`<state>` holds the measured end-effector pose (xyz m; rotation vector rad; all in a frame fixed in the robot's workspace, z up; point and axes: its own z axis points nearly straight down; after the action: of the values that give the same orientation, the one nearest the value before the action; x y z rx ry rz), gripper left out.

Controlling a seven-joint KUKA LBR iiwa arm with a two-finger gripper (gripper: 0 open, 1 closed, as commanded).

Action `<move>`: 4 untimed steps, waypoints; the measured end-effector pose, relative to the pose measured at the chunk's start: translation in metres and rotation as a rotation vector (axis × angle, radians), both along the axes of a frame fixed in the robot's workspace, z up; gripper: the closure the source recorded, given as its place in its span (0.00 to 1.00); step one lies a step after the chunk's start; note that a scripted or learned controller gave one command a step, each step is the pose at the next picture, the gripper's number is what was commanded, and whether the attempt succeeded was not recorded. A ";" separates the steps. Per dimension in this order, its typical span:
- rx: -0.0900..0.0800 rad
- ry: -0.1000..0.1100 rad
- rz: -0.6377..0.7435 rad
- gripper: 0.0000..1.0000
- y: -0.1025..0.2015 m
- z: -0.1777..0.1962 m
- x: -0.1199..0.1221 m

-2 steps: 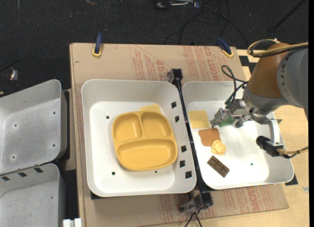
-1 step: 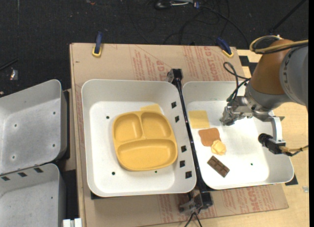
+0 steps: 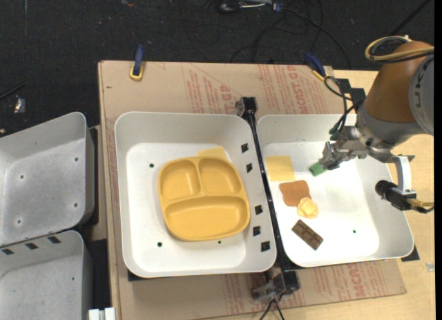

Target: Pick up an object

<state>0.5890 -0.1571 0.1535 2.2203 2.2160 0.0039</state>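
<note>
Green object (image 3: 317, 168), small and blocky, sits at the gripper (image 3: 329, 160) tip in the upper part of the right bin (image 3: 359, 242); at this scale it reads as pinched between the fingers, though the fingertips themselves are too small and dark to separate, and I cannot tell whether the piece is lifted off the bin floor or resting on it.

Arm (image 3: 397, 101) is cut off by the right frame edge; its orange band covers part of the bench (image 3: 179, 83) corner behind it. A dark fitting (image 3: 394, 193) hangs over the bin's right rim, details unclear.

Other items in the right bin, all on its left half: pale yellow flat square (image 3: 279, 168) near the divider, brown flat slab (image 3: 295, 191) just below it, small yellow lumpy piece (image 3: 307, 207) touching the slab's lower edge, dark brown rectangular bar (image 3: 307, 234) lower down, tilted. The right half of the bin floor is bare white, giving free room toward the lower right.

Left bin (image 3: 138, 173) holds a yellow three-compartment tray (image 3: 204, 198), glossy plastic, rounded corners; a pale yellow flat piece (image 3: 213, 153) is partly hidden under its upper edge. Bare margin runs all round the tray.
</note>
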 end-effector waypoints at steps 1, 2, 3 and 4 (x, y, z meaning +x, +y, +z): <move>-0.001 -0.002 0.001 1.00 -0.008 0.061 0.000; 0.001 0.003 0.002 1.00 -0.008 0.061 0.000; 0.004 0.006 0.008 1.00 0.042 0.054 -0.007; 0.004 0.005 0.010 1.00 0.100 0.069 -0.014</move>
<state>0.5745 -0.0571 0.2221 2.2136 2.2319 0.0033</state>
